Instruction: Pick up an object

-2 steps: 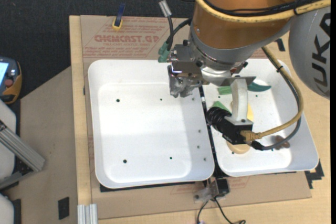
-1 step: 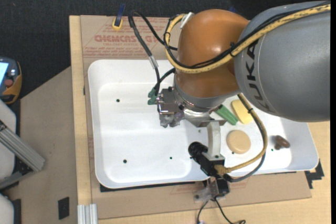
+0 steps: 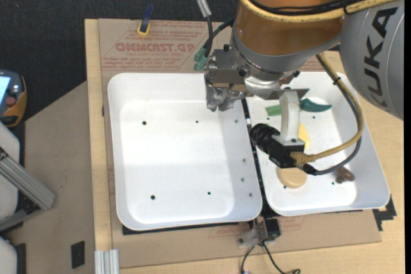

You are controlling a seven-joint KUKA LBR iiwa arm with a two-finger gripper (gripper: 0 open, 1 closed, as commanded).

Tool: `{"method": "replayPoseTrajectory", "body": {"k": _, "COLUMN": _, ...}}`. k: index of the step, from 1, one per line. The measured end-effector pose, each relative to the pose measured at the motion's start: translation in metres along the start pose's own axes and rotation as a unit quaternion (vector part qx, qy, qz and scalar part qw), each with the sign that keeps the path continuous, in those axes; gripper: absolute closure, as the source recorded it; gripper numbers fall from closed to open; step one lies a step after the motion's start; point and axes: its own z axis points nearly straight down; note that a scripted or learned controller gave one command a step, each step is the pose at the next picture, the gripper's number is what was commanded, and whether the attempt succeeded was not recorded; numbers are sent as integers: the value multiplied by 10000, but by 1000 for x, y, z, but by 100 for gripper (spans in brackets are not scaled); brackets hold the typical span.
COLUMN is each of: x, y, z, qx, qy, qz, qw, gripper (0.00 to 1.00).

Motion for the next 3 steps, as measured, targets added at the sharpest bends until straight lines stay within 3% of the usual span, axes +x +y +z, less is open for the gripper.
{"method": "replayPoseTrajectory", "body": {"k": 1, "x": -69, "y": -17, "z": 7, "qx": 92, "qy": -36, "qz": 43, "qw": 9999, "gripper": 100}}
{"method": "replayPoseTrajectory", "body": {"k": 2, "x": -97, "y": -18, "z": 60, "qx": 115, "qy": -36, "qz": 27, "qw": 9999, "gripper": 100}}
{"method": "replayPoseTrajectory", "body": {"k": 3, "x": -46, "y": -17, "z": 31, "qx": 54, "qy": -15, "qz": -27, "qw": 10000, "gripper": 100}}
